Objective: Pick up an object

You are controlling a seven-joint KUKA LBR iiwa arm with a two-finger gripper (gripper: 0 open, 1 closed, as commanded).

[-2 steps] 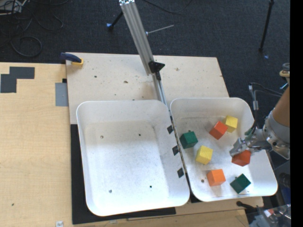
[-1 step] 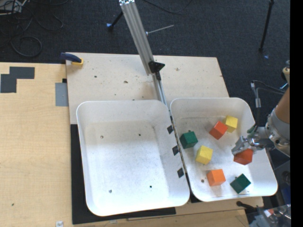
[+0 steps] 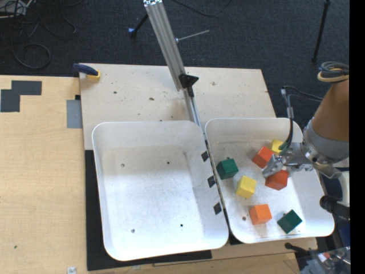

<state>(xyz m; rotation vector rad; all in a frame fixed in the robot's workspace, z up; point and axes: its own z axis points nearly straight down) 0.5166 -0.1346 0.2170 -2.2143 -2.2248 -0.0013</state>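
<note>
- Camera view: 2 shallow white bins are seen side by side on the counter (image 3: pixel 142 90), the left bin (image 3: pixel 114 141) and the right bin (image 3: pixel 319 224).
- The arm (image 3: pixel 333 121) is seen reaching in from the right, over the right bin's far right part.
- The fingers (image 3: pixel 275 168) are placed low in the right bin, among the blocks; how far they are parted cannot be told, and no block is clearly seen between them.
- A red block (image 3: pixel 277 180) is seen just below the fingers, touching or nearly touching them; which cannot be told.
- An orange-red block (image 3: pixel 262 156) is placed just to their left, and a yellow block (image 3: pixel 276 146), partly hidden, lies just above them.
- A green block (image 3: pixel 227 168) is found near the right bin's left wall.
- A second yellow block (image 3: pixel 246 186) lies between the green block and the red block.
- An orange block (image 3: pixel 260 213) and a dark green block (image 3: pixel 290 221) are found near the front of the right bin, apart from each other.
- A slanted metal rail (image 3: pixel 169 44) is seen rising from the counter behind the bins.
</note>
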